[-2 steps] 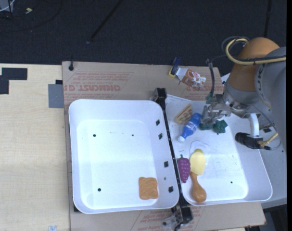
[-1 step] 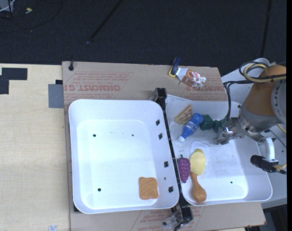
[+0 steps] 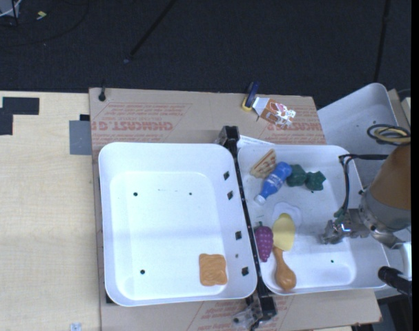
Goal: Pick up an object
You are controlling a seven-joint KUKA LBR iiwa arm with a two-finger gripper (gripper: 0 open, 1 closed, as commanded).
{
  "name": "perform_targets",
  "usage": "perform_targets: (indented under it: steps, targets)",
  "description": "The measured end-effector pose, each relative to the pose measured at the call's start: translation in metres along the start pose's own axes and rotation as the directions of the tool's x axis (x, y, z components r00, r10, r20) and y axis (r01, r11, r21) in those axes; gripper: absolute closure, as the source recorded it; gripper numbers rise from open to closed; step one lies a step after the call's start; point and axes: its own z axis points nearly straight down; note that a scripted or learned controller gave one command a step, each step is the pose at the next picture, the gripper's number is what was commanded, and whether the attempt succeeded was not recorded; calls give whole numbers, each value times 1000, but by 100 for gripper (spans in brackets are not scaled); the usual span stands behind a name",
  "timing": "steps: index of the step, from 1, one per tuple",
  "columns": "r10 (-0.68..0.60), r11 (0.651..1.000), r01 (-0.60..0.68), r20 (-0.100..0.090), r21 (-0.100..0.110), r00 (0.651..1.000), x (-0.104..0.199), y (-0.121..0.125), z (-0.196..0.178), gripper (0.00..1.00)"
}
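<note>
My gripper (image 3: pixel 332 232) hangs low over the right part of the right bin (image 3: pixel 337 276), above bare white floor, with the grey arm and its orange band (image 3: pixel 395 178) behind it. Nothing shows in it. To its left lie a yellow piece (image 3: pixel 284 232), a purple grape bunch (image 3: pixel 264 243) and an orange-brown pear-shaped piece (image 3: pixel 285 275). Farther back sit a blue bottle (image 3: pixel 273 179), a dark green toy (image 3: pixel 306 178) and a tan waffle-like piece (image 3: pixel 263 163). A tan square item (image 3: pixel 212 269) rests in the left bin (image 3: pixel 126 185).
A black divider (image 3: pixel 238 212) separates the two bins. A clear plastic scrap (image 3: pixel 286 211) lies just behind the yellow piece. Behind the bins, a small printed packet (image 3: pixel 277 113) and a blue-yellow clip (image 3: pixel 250 96) lie on the cardboard. Cables run beside the arm at right.
</note>
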Motion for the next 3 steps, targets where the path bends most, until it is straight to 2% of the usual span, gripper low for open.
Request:
perform_targets:
  steps: [1,3]
  targets:
    - [3,1000,-3,0,-5,1000,-1,3,-10,100]
    - [13,1000,-13,-1,-3,1000,-2,2,-29,100]
